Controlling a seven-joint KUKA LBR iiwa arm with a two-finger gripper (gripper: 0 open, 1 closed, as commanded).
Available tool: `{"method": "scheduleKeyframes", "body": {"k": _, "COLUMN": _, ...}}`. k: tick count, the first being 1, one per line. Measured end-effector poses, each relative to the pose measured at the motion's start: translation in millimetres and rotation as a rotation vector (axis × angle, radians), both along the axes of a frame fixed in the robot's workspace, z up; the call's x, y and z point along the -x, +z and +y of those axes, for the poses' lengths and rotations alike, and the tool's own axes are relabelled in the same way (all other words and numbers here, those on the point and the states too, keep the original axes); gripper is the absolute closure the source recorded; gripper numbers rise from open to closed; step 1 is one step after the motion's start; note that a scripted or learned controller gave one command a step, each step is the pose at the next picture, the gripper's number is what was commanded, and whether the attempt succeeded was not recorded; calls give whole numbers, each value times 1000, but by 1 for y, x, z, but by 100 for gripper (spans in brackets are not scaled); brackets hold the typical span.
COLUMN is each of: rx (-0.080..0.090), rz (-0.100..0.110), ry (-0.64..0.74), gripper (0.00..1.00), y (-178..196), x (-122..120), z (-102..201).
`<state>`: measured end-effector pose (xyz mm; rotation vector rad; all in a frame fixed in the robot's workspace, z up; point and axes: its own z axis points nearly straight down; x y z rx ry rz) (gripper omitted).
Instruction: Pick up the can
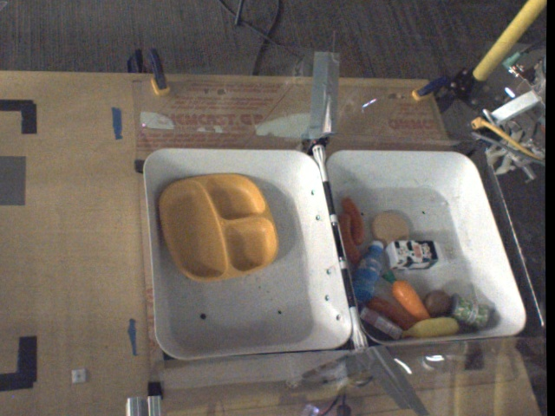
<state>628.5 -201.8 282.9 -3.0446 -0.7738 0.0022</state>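
L bin [173,319]: orange tray [218,225]. R bin [451,176]: food toys, can [472,311] in near-right corner, axis unclear. Fingers: can't tell.

Robotics lab: taped bench [69,232], clamps [156,68], two white bins [299,167].

Left bin [173,319]: divided plate [218,225], toward its rear. Right bin [451,176]: items crowded along front and left walls, can [473,312] in the front right corner.

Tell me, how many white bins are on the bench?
2. The left bin holds a yellow plate. The right bin sits right beside it and holds small food items, including a carrot and a milk carton.
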Motion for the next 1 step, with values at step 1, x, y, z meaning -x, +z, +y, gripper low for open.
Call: {"method": "scheduleKeyframes", "body": {"k": 1, "rx": 0, "rz": 0, "ry": -288, "gripper": 100, "y": -4, "x": -14, "z": -19}}
